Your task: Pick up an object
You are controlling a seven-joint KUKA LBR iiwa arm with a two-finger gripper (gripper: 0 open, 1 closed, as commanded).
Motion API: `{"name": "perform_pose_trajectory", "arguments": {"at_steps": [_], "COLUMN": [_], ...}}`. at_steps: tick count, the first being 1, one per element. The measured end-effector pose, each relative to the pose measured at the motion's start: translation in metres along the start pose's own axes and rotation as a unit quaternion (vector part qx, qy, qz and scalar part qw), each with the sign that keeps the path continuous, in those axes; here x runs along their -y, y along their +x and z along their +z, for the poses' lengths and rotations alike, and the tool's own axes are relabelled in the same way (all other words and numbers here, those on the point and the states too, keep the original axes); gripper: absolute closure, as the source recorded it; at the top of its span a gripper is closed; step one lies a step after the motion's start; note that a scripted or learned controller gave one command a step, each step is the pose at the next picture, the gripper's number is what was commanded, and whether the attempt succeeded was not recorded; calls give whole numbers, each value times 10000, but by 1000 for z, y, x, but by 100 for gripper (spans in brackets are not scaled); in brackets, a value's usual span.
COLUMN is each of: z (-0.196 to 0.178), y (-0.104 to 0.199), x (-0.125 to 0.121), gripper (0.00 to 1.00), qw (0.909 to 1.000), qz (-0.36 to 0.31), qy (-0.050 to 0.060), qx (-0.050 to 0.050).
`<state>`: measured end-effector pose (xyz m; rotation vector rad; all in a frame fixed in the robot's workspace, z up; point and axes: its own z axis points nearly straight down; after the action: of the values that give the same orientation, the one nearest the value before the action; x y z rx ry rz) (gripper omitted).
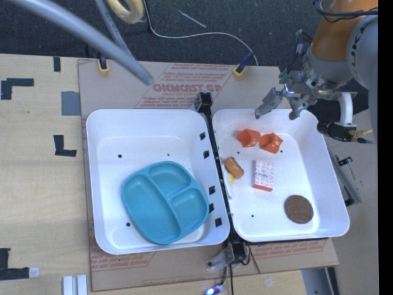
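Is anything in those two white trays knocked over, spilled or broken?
Nothing looks spilled or broken. The blue divided plate lies a bit askew in the left bin. In the right bin, the two orange blocks, small box and brown disc are loosely scattered.

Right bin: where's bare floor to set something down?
In the right bin, free patches: front-left corner, below the roll and left of the brown disc; the right side between the disc and the far rim. Crowded: upper middle, where two orange blocks, roll and carton cluster. The gripper, fingers spread, hangs over the far rim.
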<state>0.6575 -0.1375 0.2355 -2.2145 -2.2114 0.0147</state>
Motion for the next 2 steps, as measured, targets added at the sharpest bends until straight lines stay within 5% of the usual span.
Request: {"name": "perform_pose_trajectory", "arguments": {"at_steps": [1, 2], "z": [-9, 35], "y": [1, 1], "x": [-2, -5], "gripper": [0, 0], "qw": [10000, 10000], "qz": [-16, -17], "qy": [-69, -49], "qx": [9, 13]}}
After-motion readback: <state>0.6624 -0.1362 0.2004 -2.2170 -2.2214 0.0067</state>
